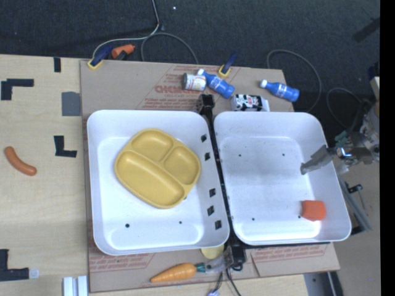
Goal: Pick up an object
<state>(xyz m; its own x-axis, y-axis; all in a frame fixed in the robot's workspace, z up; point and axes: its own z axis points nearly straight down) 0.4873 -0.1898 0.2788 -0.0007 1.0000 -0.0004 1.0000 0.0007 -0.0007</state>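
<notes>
The bench [37, 227] had a pale wood-look top with dark grey and black angular marks on its left part, and a sheet of brown cardboard [123, 79] lay over it under the two bins; behind the bench the floor was dark carpet [247, 17] crossed by thin cables. Red print ran along the cardboard's far edge near the bins, too blurred to read. The left bin [102, 227] held a yellow divided plate [158, 167], lying flat and slightly turned, with three compartments, all bare. The right bin [271, 236] held a small orange object [313, 210] near its front right corner, close to the bin wall. The gripper [311, 164] reached in over the right rim of that bin, its grey tip slanting down toward the bin floor, apart from the orange object and further back than it; whether its fingers were spread or closed could not be told, and nothing showed between them. Outside the bins, a toy carrot [174, 272] lay on the cardboard at the front, an orange sausage-shaped toy [20, 161] lay on the bench at far left, and behind the bins lay a small white bottle [194, 81], a blue bottle [220, 85], a second blue bottle with a white cap [281, 90], and a small black-and-white carton [250, 103], its label unreadable. A yellow-and-orange clamp [110, 55] gripped the cardboard's far left corner.
</notes>
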